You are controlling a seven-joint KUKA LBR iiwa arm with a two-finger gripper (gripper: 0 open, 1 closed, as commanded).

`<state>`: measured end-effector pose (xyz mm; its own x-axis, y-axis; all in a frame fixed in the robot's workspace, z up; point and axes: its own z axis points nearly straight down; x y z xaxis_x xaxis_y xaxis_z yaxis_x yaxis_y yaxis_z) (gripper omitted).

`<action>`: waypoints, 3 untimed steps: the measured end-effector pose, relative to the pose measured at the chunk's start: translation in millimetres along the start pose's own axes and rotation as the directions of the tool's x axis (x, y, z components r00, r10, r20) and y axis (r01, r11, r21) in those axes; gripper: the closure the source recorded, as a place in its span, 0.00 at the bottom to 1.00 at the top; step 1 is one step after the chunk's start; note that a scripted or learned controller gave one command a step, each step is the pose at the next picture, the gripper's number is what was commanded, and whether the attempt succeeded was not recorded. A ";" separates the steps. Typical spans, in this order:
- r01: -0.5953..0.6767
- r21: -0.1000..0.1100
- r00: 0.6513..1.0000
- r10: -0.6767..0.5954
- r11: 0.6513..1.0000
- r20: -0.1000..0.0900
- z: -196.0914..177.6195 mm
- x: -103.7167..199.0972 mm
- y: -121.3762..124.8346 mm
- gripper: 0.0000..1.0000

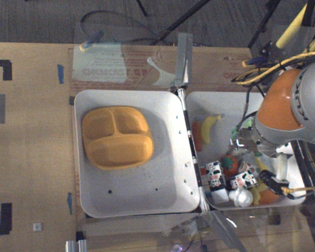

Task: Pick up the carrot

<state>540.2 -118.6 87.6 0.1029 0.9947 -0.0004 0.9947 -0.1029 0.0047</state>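
Camera view: the bench (31, 140) is seen from above at a slant, with two white bins side by side.
Left bin (147, 193): a yellow-orange divided tray (117, 137) lies upside down in its upper left part.
Right bin (228, 100): a clutter of small things is gathered along its lower half.
Carrot (197, 135): a slim red-orange piece, taken to be the carrot, lies against the left wall of the right bin, lengthwise along that wall.
Banana (210, 127): a small yellow banana lies just beside the carrot on its right, close to touching it.
Clutter: two black-and-white patterned toys (215, 175), a white rounded object (242, 198) and a red-orange rounded item (230, 165) are grouped below the carrot, apart from it.
Arm (289, 109): the grey body with its orange band is placed over the right side of the right bin.
End effector (243, 140): it hangs over the bin's middle, to the right of the banana; whether it is open or closed cannot be told, and nothing is seen held in it.
Step in hand: the approach to the carrot is judged not yet made.
Advice: the end effector should be brought leftward over the carrot's middle, turned so that closure comes across the slim width.
Risk: the bin wall on one side and the banana on the other leave little room, so the banana may be nudged or caught instead.
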 end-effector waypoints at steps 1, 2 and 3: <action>0.102 0.003 0.995 -0.102 0.995 0.000 -7.5 -45.4 -8.2 1.00; -0.147 0.004 0.989 0.147 0.989 0.000 -145.1 52.3 -21.5 1.00; -0.218 0.005 0.976 0.218 0.976 0.001 -223.6 63.7 -66.1 1.00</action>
<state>479.9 -48.3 310.9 0.3169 0.9485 -0.0006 0.9485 -0.3169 -0.0003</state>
